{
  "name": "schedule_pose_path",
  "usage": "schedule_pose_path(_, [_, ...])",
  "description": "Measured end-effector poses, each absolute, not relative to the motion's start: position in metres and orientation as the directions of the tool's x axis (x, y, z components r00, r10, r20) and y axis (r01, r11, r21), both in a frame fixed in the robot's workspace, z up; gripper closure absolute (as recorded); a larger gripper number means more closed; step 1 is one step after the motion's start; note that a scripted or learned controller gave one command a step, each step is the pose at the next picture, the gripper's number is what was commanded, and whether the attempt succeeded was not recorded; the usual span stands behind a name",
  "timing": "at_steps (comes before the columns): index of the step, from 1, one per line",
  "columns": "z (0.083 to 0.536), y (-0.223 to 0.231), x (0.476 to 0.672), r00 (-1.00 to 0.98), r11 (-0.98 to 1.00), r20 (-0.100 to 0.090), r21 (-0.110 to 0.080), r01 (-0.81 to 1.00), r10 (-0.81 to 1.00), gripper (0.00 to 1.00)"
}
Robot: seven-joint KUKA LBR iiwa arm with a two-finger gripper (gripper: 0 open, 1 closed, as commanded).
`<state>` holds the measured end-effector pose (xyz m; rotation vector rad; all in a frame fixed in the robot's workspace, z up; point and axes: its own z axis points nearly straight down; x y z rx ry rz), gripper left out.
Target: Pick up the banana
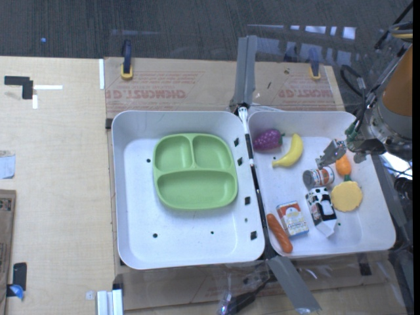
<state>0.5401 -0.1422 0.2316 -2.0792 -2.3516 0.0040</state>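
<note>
The curved yellow banana (290, 151) is seen lying flat on the floor of the right-hand shallow white bin (367, 241), toward that bin's eleven o'clock corner, untouched and not lifted. Just beside it at nine o'clock rests a small purple bunch of grapes (267, 139). The metal two-finger gripper (330, 154) is found above the same bin, at three o'clock from the banana and clearly apart from it; its fingers appear slightly spread with nothing visible between them, though the detail is small. An orange round fruit (343, 167) sits right by the gripper at five o'clock, and a small cylindrical can with a red label (317, 176) lies just at six o'clock of the fingertips. Further toward six o'clock are placed a pale yellow round disc-shaped item (347, 196), a black-and-white carton (322, 207), a small red-and-white box (293, 218) and an orange carrot (279, 233). A green divided plastic plate (195, 171) is held by the left-hand white bin (131, 241). The task is judged to be at its approach stage: no grasp has been made, and alignment over the banana, descent, closing and lifting all remain to be done.
</note>
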Motion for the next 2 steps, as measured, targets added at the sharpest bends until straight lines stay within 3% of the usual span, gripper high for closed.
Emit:
schedule_pose_path(1, [0.188,-0.181,0.542,-0.077,0.077,0.001,-0.004,0.997,0.997,0.00])
schedule_pose_path(2, [0.090,-0.149,0.622,0.081,-0.081,-0.001,-0.001,0.997,0.997,0.00])
